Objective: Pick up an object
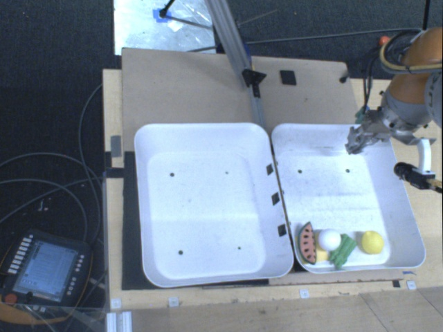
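In the camera view we see the counter (304, 95) carrying two shallow white bins side by side: the left bin (208, 199) across the middle of the frame and the right bin (346, 192) just beside it toward the right. The arm (415, 81), grey with an orange band, comes in from the upper right, and its hand (356, 142) hangs over the upper right part of the right bin, near the far rim. We cannot tell whether the hand is spread or closed; it is too small and dark against the bin, and we see nothing between its tips. The things to pick lie together in the lower right of the frame, along the near wall of the right bin, well apart from the hand: a watermelon slice (306, 243), a white ball (329, 240) just beside it, a green vegetable (343, 250) touching the ball, and a yellow lemon (372, 241) at the right end. A teach pendant (45, 267) lies on the floor at the lower left, with cables (86, 137) running up the left side.
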### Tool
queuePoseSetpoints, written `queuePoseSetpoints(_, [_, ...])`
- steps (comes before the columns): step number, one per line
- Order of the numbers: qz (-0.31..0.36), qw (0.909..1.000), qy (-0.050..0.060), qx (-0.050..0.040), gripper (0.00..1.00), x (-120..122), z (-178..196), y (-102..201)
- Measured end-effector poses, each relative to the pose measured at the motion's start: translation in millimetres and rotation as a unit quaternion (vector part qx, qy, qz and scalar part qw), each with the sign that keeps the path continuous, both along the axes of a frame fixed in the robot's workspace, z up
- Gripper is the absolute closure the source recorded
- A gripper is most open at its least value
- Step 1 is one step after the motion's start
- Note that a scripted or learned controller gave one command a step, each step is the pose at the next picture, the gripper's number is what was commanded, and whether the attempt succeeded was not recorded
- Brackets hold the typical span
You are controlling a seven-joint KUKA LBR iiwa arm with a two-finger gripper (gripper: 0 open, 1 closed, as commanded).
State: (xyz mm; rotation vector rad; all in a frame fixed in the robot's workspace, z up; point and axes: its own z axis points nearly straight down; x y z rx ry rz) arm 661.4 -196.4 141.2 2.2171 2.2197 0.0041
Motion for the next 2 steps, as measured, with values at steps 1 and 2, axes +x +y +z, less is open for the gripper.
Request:
queuePoseSetpoints(1, [0.000,1.0000,-0.001,-0.0001,1.00,6.5,61.2,5.1])
queuePoseSetpoints(2, [0.000,1.0000,-0.001,-0.0003,1.00,12.4,119.1,-2.9])
